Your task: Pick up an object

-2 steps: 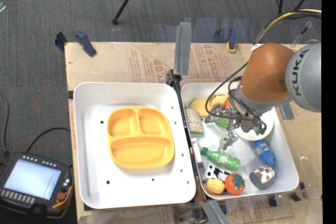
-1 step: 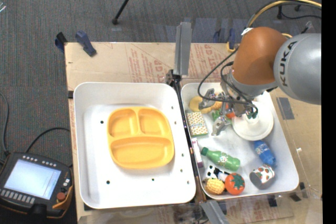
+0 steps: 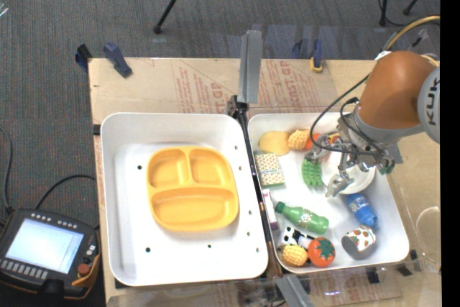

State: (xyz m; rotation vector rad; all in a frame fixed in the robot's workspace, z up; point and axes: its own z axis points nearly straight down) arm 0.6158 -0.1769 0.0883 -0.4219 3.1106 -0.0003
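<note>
My gripper (image 3: 343, 175) hangs over the middle of the right bin (image 3: 399, 226), its fingers spread open above a white bowl (image 3: 359, 183). Nothing shows between the fingers. A green bristly toy (image 3: 311, 171) lies just left of the fingers. Around them lie a green bottle (image 3: 302, 216), a blue bottle (image 3: 362, 211), a patterned packet (image 3: 269, 169), a pale bread roll (image 3: 273, 142) and a corn cob (image 3: 298, 139). Near the bin's front lie a tomato (image 3: 321, 251), a second corn cob (image 3: 294, 254), a black-and-white toy (image 3: 290, 236) and a patterned grey cup (image 3: 359, 241).
The left bin (image 3: 118, 226) holds a yellow divided plate (image 3: 192, 188). A grey post (image 3: 250, 72) stands behind the divider between the bins. The arm's orange band (image 3: 395, 90) and its cables overhang the right bin's back right corner. A teach pendant (image 3: 47, 248) lies off the bench at left.
</note>
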